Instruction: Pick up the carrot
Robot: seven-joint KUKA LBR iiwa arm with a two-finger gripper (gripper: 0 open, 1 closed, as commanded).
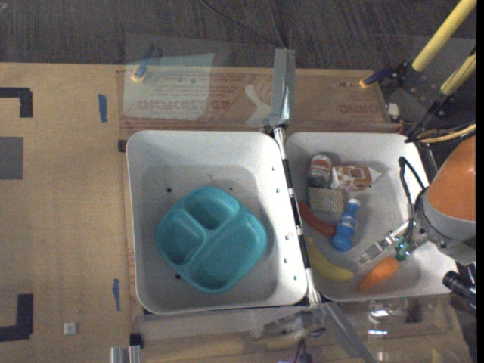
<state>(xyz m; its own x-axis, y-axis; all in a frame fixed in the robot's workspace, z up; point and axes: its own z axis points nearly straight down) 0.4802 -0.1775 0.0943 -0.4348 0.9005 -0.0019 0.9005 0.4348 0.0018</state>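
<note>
The orange carrot [377,274] lies in the front right part of the right bin [393,151], its tip pointing toward the front left. My gripper [387,247] hangs just above and behind the carrot, reaching in from the right under the arm's orange band. It sits very close to the carrot's thick end. From this angle I cannot make out whether the carrot is touched or gripped.
In the right bin there is also a yellow banana [330,264] left of the carrot, a blue bottle [345,225], a red pepper [317,218], a grey mesh item [327,200], a can [320,169] and a small carton [352,178]. A teal divided plate [211,237] lies in the left bin [151,157].
</note>
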